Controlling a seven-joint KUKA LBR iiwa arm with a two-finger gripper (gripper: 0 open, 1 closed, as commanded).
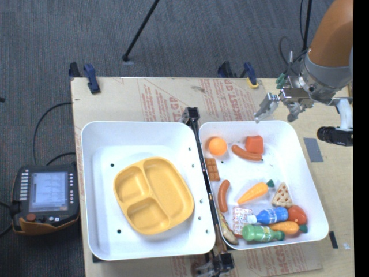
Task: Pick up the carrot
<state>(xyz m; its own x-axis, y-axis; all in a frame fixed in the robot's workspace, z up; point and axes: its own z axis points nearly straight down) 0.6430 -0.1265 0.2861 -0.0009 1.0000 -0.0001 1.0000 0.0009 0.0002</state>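
A toy carrot (253, 192) lies untouched near the middle of the right-hand bin (307, 172), orange body slanting down toward 8 o'clock, green top toward 2 o'clock. At its 3 o'clock, just beside the leafy end, sits a waffle-patterned wedge (282, 195); at 9 o'clock a red sausage (223, 195) lies upright; toward 6 o'clock a blue-and-white bottle (268, 216) and a green bottle (262, 233) crowd the bin's lower corner. Farther out at 12 o'clock are a second sausage (246, 153), a red block (254, 143) and an orange ball (217, 146). The left bin (92, 172) holds a yellow divided plate (153, 196). The jaws (280, 107) hang spread apart and empty above the right bin's far rim, well apart from the carrot at its 1 o'clock. A clean pick would likely close across the carrot's narrow width at mid-body, descending clear of the wedge.
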